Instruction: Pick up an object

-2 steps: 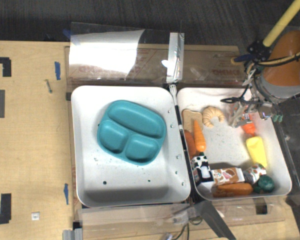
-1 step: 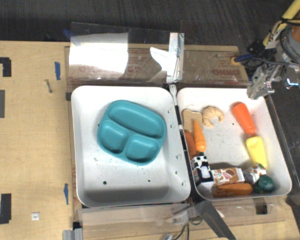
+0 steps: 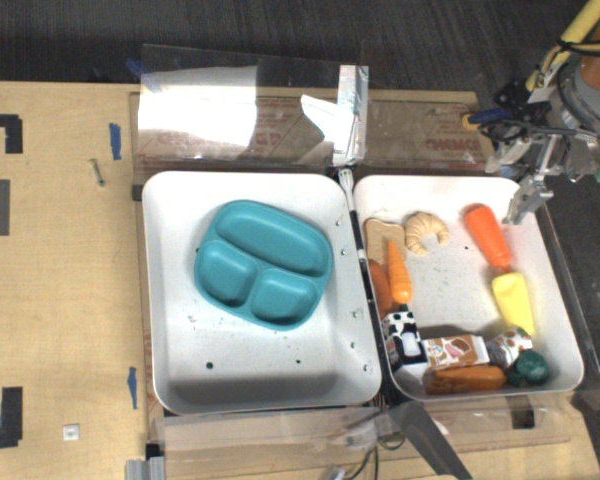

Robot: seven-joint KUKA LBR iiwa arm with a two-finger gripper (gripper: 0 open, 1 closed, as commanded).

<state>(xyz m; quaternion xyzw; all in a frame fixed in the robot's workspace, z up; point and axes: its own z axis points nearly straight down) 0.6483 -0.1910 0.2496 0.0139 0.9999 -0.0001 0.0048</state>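
Brown bench, two white bins | orange carrot point(image 3: 488, 236) lies in right bin point(image 3: 565, 298), just above yellow toy point(image 3: 513, 301) | gripper point(image 3: 528, 200) hangs beside carrot; claw state: cannot tell | carrot looks light, hard, slippery; grab middle

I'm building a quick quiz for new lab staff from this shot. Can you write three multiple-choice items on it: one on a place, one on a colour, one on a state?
1. Where does the divided plate lie?
A. in the left bin
B. in the right bin
C. on the bench outside both bins

2. What colour is it?
A. red
B. teal
C. yellow

3. How does the croissant stand to the gripper?
A. clamped in it
B. hanging from it
C. lying apart from it

Key: 1 A, its rim sits wholly on the left bin's floor. 2 B, all three compartments are teal. 3 C, it rests on the right bin's floor, left of the gripper.
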